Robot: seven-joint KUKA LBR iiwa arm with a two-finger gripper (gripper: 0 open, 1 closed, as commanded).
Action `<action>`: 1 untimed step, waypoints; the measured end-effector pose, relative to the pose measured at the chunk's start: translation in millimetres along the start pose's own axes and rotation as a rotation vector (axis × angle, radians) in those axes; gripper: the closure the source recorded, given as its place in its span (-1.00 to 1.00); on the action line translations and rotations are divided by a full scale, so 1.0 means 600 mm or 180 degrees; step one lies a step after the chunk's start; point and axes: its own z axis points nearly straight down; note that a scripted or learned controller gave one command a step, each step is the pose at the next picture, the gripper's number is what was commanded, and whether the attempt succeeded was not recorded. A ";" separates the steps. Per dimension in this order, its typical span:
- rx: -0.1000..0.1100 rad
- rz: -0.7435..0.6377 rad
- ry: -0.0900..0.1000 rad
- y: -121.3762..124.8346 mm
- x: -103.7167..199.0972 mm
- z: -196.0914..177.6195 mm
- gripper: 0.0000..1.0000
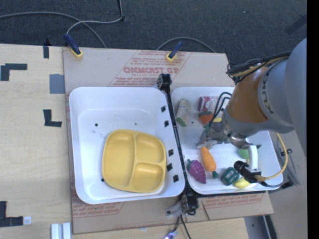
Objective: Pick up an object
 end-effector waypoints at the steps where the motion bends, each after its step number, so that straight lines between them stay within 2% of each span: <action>1: 0.0018 -0.0008 0.0012 0.009 0.086 -0.147 1.00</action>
